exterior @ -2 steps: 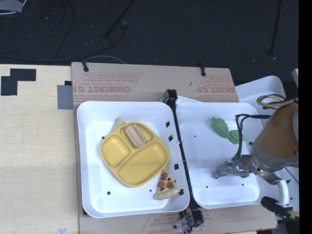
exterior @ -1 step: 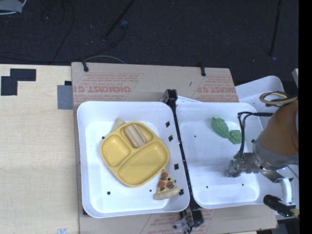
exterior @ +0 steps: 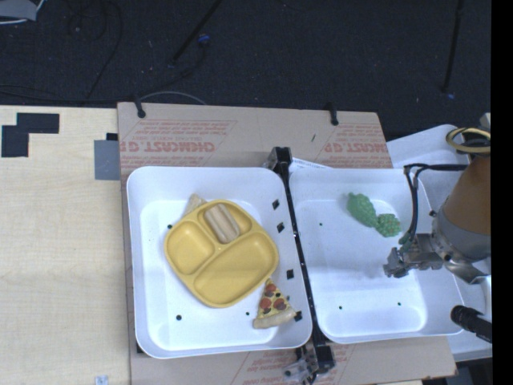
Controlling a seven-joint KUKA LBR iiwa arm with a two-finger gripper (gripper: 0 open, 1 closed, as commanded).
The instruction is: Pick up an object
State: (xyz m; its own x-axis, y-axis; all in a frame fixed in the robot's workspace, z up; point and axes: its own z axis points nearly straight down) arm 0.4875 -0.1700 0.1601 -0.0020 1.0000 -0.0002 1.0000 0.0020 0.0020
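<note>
Green and knobbly, the toy vegetable (exterior: 372, 213) lies in the right bin (exterior: 337, 295), toward its far right corner. You will likely find it light, fairly stiff and a little slippery; grip it across its narrow middle. Your gripper (exterior: 398, 265) hangs low over the same bin, just nearer than the vegetable and apart from it. Whether its jaws are released or clenched, you cannot tell.

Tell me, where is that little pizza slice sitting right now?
The pizza slice lies in the left bin, near its lower right corner, just below the yellow divided plate and beside the divider between the bins.
</note>
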